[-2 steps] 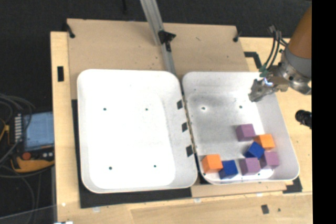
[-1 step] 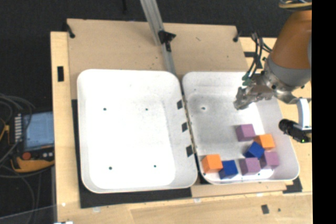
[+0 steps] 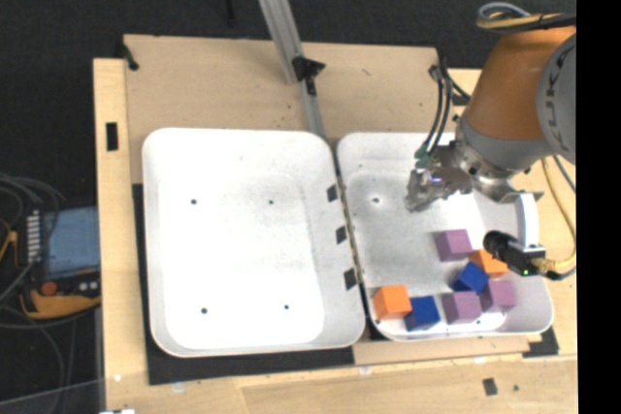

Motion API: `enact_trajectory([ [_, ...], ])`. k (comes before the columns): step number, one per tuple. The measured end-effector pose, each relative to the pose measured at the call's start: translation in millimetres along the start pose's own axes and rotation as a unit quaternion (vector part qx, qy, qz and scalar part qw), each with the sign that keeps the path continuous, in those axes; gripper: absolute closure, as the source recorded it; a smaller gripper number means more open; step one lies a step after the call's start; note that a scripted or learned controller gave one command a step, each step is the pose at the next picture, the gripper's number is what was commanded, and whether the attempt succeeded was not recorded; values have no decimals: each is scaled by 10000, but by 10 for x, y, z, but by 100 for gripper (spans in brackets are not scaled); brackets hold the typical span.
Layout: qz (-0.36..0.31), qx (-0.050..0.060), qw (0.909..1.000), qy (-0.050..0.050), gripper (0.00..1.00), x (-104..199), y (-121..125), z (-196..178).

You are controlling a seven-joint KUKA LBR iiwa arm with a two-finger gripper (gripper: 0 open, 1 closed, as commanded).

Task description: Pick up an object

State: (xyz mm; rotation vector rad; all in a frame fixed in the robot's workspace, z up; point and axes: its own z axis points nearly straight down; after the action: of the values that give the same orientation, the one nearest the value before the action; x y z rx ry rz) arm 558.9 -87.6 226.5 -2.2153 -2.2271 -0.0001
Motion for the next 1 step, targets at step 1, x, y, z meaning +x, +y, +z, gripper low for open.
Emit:
enact_trajectory([
  [1, 10, -2, 10000, 5, 100, 480, -118, -117],
])
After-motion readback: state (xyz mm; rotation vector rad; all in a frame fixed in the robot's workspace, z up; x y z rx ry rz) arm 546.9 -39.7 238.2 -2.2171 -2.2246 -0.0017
